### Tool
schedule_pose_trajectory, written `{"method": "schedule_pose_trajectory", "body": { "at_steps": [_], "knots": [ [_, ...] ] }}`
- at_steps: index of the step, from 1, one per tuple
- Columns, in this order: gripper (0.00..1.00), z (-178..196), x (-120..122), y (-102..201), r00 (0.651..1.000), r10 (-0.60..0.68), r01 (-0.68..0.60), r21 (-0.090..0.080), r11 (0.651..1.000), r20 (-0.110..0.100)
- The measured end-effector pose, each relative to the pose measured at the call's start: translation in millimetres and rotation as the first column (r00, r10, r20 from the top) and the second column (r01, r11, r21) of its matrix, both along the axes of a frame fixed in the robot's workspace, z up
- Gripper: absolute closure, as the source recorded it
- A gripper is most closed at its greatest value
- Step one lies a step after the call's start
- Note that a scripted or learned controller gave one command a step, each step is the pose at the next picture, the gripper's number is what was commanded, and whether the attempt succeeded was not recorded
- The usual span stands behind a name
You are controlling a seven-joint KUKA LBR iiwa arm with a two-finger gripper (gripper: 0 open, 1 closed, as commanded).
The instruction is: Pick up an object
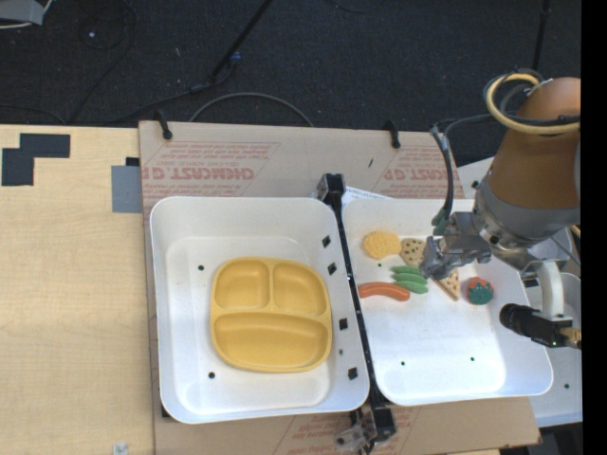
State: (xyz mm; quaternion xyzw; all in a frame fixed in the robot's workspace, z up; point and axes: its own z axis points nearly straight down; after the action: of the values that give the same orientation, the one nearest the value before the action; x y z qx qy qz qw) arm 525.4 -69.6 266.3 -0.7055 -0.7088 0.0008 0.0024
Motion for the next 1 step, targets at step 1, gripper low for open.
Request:
{"method": "schedule_pose_trajectory", "body": {
  "at_steps": [1],
  "knots": [
    [1.0, -10.3, -0.9, 44.4, 1.0, -0.001, 0.001, -0.001, 1.0, 0.0]
  ]
}}
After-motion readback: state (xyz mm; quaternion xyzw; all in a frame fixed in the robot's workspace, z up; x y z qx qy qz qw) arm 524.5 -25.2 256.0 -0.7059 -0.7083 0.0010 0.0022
